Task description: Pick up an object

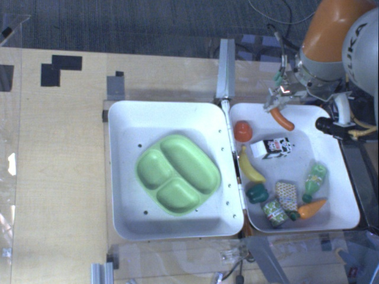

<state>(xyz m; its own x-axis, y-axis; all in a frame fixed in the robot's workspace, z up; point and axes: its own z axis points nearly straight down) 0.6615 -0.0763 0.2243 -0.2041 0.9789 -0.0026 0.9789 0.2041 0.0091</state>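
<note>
My gripper (277, 101) hangs over the far edge of the right bin (340, 158), below the arm's orange band. An orange sausage (282, 119) lies slanted directly beneath it, its upper end touching or nearly touching the gripper tip. I cannot make out whether the sausage is held or resting on the bin floor. Other objects in the right bin are a red tomato (243, 130), a black and white toy (276, 148), a banana (250, 167), a green bottle (315, 179) and a carrot (311, 207).
A green divided plate (177, 173) lies in the left bin (124, 135). A dark green pepper (257, 192), a patterned pouch (287, 194) and a green packet (274, 213) crowd the right bin's near side. A metal divider post (224, 70) stands between the bins.
</note>
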